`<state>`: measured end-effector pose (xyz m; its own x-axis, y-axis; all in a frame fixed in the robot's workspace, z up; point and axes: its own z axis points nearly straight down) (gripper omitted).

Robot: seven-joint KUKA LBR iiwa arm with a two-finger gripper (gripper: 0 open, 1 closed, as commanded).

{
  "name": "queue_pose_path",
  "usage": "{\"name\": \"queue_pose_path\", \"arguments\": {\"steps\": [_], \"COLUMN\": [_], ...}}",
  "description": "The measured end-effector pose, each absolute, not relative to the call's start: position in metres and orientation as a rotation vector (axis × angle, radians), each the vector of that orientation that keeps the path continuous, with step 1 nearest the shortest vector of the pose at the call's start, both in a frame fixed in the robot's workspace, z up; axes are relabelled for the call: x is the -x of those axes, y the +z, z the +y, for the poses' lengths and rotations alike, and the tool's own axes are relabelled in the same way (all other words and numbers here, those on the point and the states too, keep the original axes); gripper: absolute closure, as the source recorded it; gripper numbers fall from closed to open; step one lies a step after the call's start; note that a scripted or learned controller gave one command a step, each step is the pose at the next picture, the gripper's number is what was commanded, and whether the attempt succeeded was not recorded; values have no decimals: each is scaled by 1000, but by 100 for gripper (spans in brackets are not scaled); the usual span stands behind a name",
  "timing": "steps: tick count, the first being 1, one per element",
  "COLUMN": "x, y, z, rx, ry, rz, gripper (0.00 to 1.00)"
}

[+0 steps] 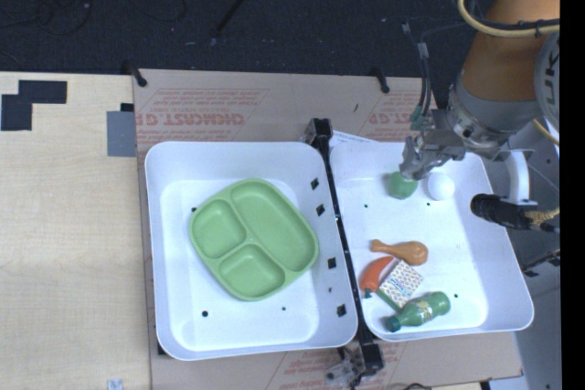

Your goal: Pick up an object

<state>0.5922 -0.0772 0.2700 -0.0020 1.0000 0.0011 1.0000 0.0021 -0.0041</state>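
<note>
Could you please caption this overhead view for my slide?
Gripper poised above small green object in right bin; green tray in left bin.

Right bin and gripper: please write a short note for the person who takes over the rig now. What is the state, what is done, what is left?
Gripper: low over the right white bin, far end, directly above the small green round object; grasp cannot be confirmed.
Also in the right bin: white egg-shaped ball, tan toy drumstick, orange toy carrot, small patterned packet, green plastic bottle.
Left white bin: green divided plate.
Done: approach. Left: grip and lift.
</note>
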Motion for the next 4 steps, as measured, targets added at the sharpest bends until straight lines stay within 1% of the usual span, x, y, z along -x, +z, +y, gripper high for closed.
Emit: {"name": "queue_pose_path", "arguments": {"steps": [1,2,3,4], "x": [-575,-555,-544,-515], "y": [264,245,235,227], "z": [-40,7,50,99], "rx": [2215,2215,2217,2216], "ry": [4,6,5,7], "rz": [-2221,-2221,-2221,-2220], "gripper": [100,100,100,100]}}
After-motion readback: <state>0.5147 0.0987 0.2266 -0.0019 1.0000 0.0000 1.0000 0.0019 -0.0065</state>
